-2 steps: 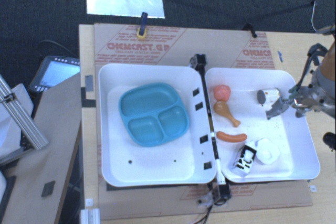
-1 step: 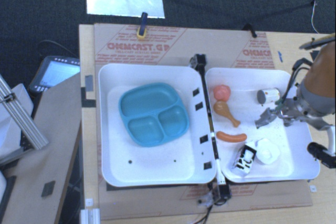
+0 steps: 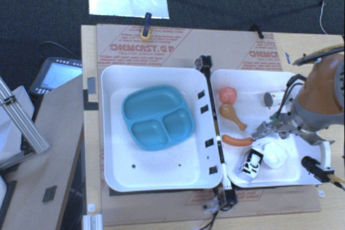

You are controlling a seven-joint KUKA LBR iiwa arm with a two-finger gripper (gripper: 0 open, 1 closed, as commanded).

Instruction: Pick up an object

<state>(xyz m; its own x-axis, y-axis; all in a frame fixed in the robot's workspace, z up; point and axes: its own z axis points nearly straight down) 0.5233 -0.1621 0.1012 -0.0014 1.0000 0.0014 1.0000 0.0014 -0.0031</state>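
My gripper [image 3: 263, 130] reaches into the right bin [image 3: 291, 79] from the right, low over its middle. Its tip is just above the right end of an orange sausage [image 3: 236, 140]. A tan drumstick toy [image 3: 233, 116] lies to the gripper's left, with a pink ball [image 3: 228, 95] behind it. In front of the gripper sit a white lump [image 3: 275, 155] and a black-and-white object [image 3: 250, 163]. A small grey cylinder [image 3: 268, 98] lies toward the bin's back. I see nothing held in the gripper.
The left bin [image 3: 113, 89] holds a blue divided plate [image 3: 157, 116]. A black divider [image 3: 212, 116] runs between the two bins. The arm's orange band [image 3: 322, 83] and grey wrist [image 3: 318, 116] hang over the right bin's right side.
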